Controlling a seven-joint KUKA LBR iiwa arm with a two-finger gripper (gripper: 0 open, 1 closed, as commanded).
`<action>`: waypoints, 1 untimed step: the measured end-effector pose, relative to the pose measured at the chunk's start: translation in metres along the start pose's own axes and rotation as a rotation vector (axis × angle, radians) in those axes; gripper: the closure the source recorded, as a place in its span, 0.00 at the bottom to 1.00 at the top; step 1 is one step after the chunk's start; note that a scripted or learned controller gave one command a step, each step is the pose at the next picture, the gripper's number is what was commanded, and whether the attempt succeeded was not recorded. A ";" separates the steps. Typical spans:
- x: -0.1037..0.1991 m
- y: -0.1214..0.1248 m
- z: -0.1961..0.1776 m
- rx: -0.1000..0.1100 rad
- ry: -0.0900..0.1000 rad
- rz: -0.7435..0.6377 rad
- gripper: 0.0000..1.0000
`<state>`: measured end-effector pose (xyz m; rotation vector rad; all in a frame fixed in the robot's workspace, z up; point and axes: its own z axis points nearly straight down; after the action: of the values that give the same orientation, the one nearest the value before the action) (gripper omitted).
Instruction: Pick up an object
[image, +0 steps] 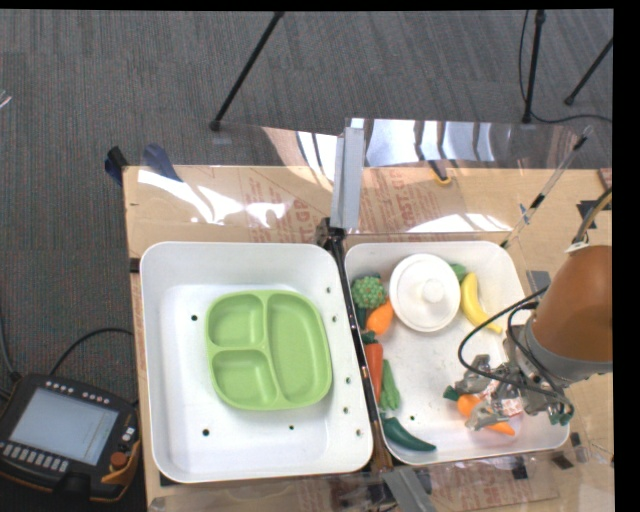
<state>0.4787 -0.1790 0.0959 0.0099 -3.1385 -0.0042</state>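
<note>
Camera view is showing the jaws (497, 405) working low in the near right corner of the right bin (500, 255), right over a small orange piece (468, 404) and a pale, reddish crumpled thing (497, 410) lying against it — I am not able to tell how far the jaws are standing open, nor whether anything is sitting between them, since cables and the orange-banded wrist (585, 305) are covering that spot. The likely target is lying directly under the jaws, touching them or nearly so. What is worrying me: the two small pieces are crowding each other and the bin wall is just beside the jaws on the far side from the tray, so a closing grip could be catching both, pushing one away, or scraping the wall. Away from the jaws, toward the bin's far side, a banana (473, 300) and a white lidded bowl (425, 291) are resting; toward the other bin a carrot (374, 360), broccoli (368, 291) and a dark green vegetable (408, 434) are lining the divider. The green tray (268, 349) is sitting well apart.
</note>
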 end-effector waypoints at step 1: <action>-0.038 0.037 -0.008 0.000 -0.004 0.027 1.00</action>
<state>0.5168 -0.1416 0.1038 -0.0320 -3.1420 -0.0046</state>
